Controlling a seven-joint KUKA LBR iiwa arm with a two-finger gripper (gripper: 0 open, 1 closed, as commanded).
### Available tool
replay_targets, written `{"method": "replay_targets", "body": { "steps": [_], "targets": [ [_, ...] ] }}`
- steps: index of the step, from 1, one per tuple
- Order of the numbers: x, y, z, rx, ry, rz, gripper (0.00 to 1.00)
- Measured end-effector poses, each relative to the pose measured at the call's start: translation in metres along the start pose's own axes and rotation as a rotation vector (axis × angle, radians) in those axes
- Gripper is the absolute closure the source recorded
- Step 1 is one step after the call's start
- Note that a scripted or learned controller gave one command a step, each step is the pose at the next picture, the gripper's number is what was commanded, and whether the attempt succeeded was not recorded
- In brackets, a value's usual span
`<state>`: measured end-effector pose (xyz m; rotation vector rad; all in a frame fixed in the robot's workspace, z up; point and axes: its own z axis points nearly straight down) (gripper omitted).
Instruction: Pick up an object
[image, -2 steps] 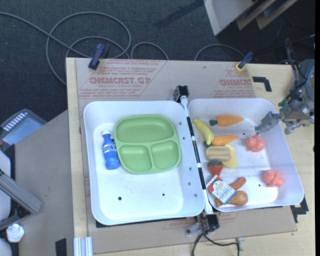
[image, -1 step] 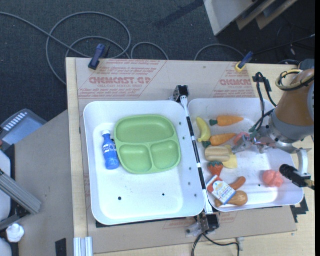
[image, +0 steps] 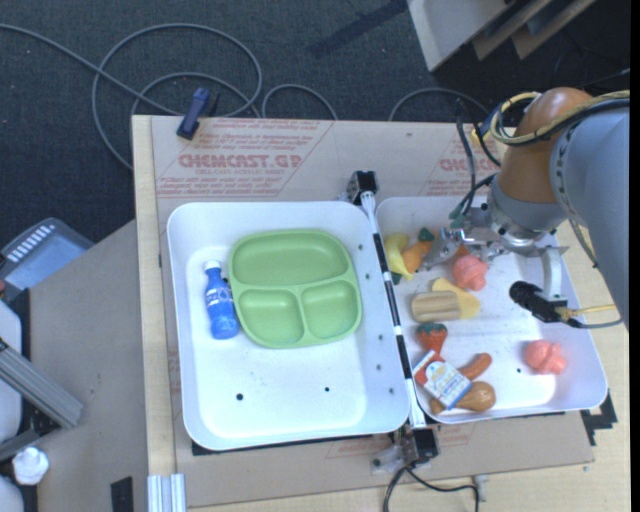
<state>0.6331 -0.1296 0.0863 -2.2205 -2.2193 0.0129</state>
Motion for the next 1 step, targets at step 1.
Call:
{"method": "replay_targets", "body": {
  "steps": [1],
  "targets": [
    [0.0091, 0.0242, -0.0041, -0.014, -0.008, 0.003, 0.00]
  ]
}}
